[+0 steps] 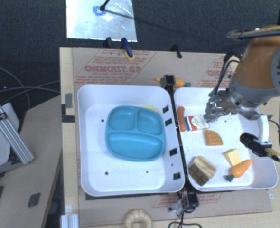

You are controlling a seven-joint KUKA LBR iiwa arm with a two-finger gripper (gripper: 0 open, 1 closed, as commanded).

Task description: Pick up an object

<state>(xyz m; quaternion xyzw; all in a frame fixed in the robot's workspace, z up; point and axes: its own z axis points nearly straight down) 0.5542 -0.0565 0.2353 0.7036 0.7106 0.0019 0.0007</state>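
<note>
In the right bin [268, 175] lie a red sausage [181, 118], a small white, red and blue carton [195, 123], a toast-coloured wedge [213, 137], a yellow cheese block [232, 156], an orange carrot [240, 168] and a brown bread piece [201, 170]. My gripper [211, 114] hangs at the end of the grey arm, low over the carton's right end. The arm's body hides the finger gap from this angle, and nothing is seen hanging from it.
The left bin [90, 175] holds a blue divided plate [134, 132]. A black divider [174, 127] with clips runs between the bins. A black fitting [254, 144] sits at the right bin's right side. A shiny sheet [101, 12] lies on the floor beyond.
</note>
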